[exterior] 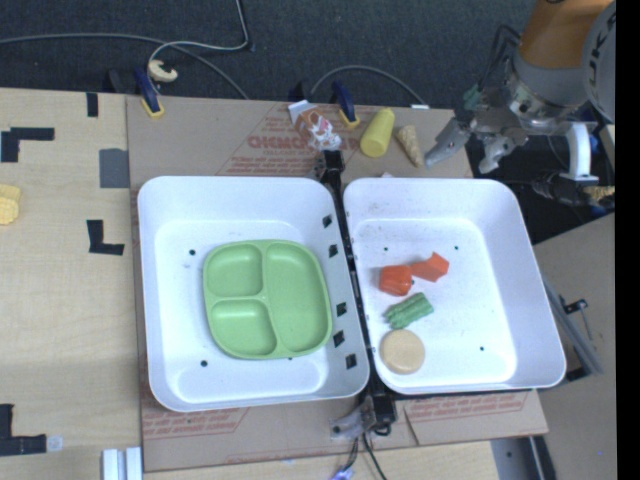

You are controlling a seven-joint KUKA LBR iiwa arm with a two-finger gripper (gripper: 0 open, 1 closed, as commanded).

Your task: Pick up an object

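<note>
The right bin (pixel 500 218) holds an orange-red rounded piece (pixel 396 279), a small red block (pixel 434 266), a green ridged piece (pixel 409 310) and a pale tan disc (pixel 403 351). All lie in the bin's left half. My gripper (pixel 470 147) hangs above the bin's far edge, well apart from these objects, open with nothing between its fingers. A green divided plate (pixel 266 298) rests in the left bin (pixel 170 218).
Beyond the bins, on the cardboard, lie a yellow cylinder (pixel 377 132), a tan cone-shaped piece (pixel 410 144) and a small wrapped item (pixel 318 125). Cables run across the dark back area. A yellow thing (pixel 8 205) sits at the far left edge.
</note>
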